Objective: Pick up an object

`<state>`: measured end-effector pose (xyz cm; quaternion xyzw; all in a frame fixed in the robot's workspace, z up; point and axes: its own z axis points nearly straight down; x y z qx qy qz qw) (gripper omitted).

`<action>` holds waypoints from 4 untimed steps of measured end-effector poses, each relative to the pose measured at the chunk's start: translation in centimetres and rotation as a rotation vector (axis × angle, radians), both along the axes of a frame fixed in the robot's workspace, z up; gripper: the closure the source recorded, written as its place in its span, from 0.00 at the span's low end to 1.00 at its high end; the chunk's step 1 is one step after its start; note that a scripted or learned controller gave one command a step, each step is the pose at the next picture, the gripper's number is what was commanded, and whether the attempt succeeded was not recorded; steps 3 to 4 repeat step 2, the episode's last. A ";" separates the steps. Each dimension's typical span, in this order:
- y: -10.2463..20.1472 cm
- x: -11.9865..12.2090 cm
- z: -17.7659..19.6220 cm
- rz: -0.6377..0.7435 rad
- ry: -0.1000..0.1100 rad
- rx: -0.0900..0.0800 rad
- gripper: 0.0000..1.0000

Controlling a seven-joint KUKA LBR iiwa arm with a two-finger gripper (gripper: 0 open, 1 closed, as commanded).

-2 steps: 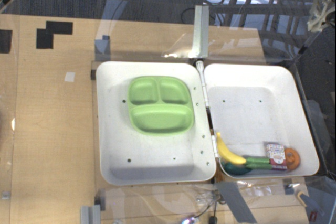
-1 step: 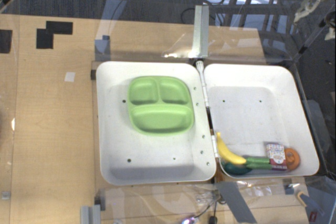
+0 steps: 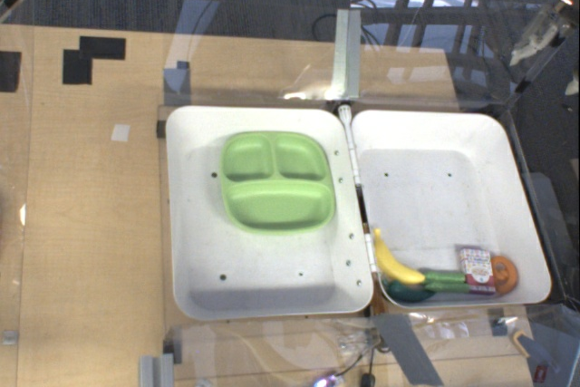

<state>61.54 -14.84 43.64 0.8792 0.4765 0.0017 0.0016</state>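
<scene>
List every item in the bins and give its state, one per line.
Green plate: flat, right way up, compartments bare, in the left bin.
Banana: lying on its side at the near edge of the right bin.
Green item: lying beside the banana, partly hidden.
Small packet: lying on the pile.
Orange item: resting in the near right corner.

Wooden bench (image 3: 82, 222) under two bins (image 3: 195, 285)

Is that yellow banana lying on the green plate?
No, the banana lies in the right bin near its front edge, while the green plate sits apart in the left bin.
</scene>
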 end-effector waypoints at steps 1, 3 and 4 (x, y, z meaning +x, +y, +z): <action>-4.9 -1.9 -12.4 -0.143 0.003 0.001 0.00; -4.2 1.8 -29.6 -0.144 0.004 0.002 0.00; -4.2 1.8 -29.6 -0.144 0.004 0.002 0.00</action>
